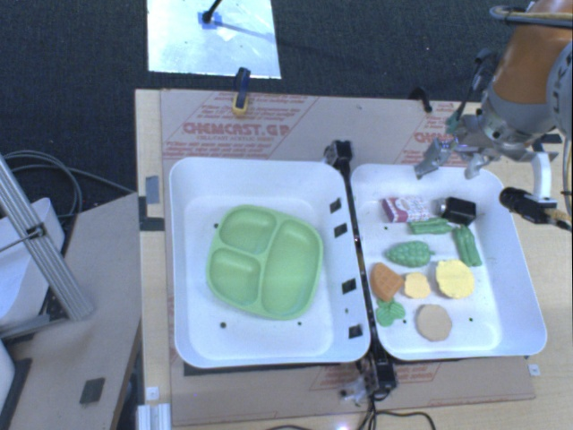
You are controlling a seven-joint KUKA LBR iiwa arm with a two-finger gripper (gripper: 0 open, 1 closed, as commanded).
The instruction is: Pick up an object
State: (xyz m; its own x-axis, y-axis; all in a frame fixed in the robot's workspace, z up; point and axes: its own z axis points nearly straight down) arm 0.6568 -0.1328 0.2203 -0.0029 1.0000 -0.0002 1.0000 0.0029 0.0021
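My gripper hangs open and empty above the right bin; recommend descending squarely over the black block.

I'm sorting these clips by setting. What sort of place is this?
Probably a robotics lab bench rather than a kitchen: two white bins clipped side by side on a board, toy food such as a yellow piece beside a green divided plate, and a grey-and-orange arm's pincer above.

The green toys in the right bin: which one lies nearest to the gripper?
The long green bean pod, beside the black block. The other green pieces lie lower in the bin, farther from the gripper.
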